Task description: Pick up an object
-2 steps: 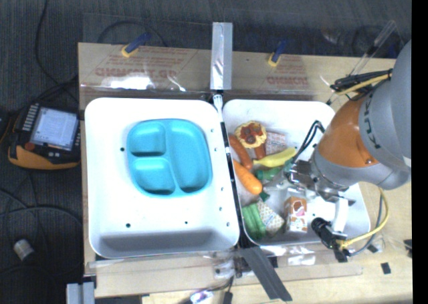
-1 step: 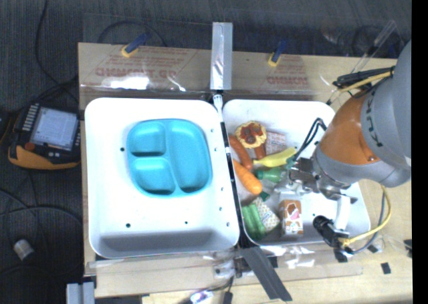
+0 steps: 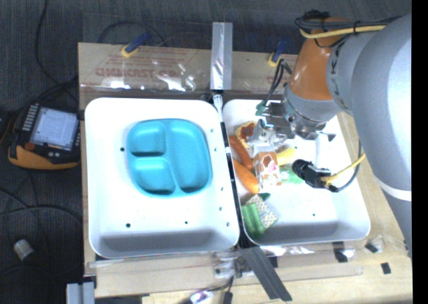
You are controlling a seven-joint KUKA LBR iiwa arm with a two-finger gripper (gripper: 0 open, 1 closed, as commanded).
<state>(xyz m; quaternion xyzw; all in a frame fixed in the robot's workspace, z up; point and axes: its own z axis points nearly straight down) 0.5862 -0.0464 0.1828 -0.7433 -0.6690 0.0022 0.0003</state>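
- Fingers of the gripper [image 3: 271, 137] cannot be read as wide or narrow; metal parts and clutter merge beneath the wrist.
- Bench [image 3: 160, 69] is a pale wooden board with a clear plastic sheet taped across its far edge, standing on dark grey carpet.
- Two blue clamps [image 3: 136, 45] sit at the far edge of the board, and black cables trail over the carpet.
- An orange-cased handset [image 3: 47, 135] with a lit screen lies on the carpet left of the bench.
- Left bin [image 3: 107, 216] holds a blue divided tray [image 3: 167, 156] near its middle.
- Right bin [image 3: 321, 216] holds a pile along its left side, against the wall between the bins.
- Carton [image 3: 267, 168], white and orange, stands in that pile just below the gripper, very close to it; contact cannot be made out.
- Orange carrot-like pieces [image 3: 242, 159] lie to the carton's left, a yellow piece [image 3: 286, 154] to its right.
- Green packet [image 3: 257, 214] lies nearer the camera, apart from the gripper.
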